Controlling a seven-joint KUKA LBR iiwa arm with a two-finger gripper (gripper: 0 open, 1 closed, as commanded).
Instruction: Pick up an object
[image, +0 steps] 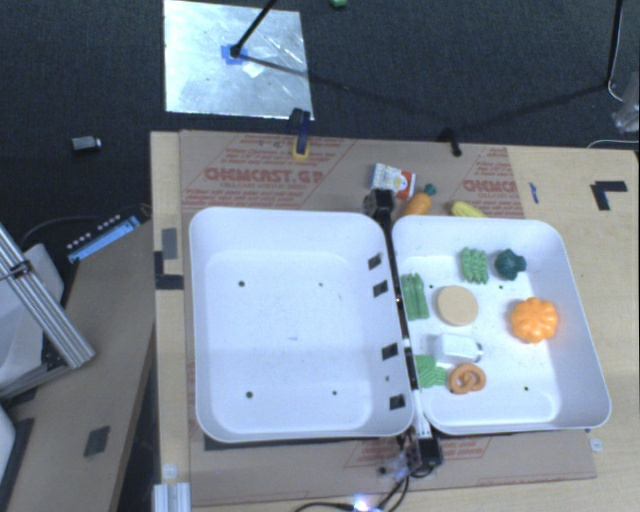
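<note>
Orange pumpkin (533, 319) sits in right bin (520, 402), apart from tan disc (458, 305); pretzel (466, 379) touches white block (460, 348). Gripper state we cannot tell.

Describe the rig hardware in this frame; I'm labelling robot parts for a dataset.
Two shallow white bins, the left bin and the right bin, sit side by side, with black clips along their seam. Cables bunch at the bench's front edge. A silver metal frame stands at left. An orange toy pumpkin lies in the right bin.
</note>
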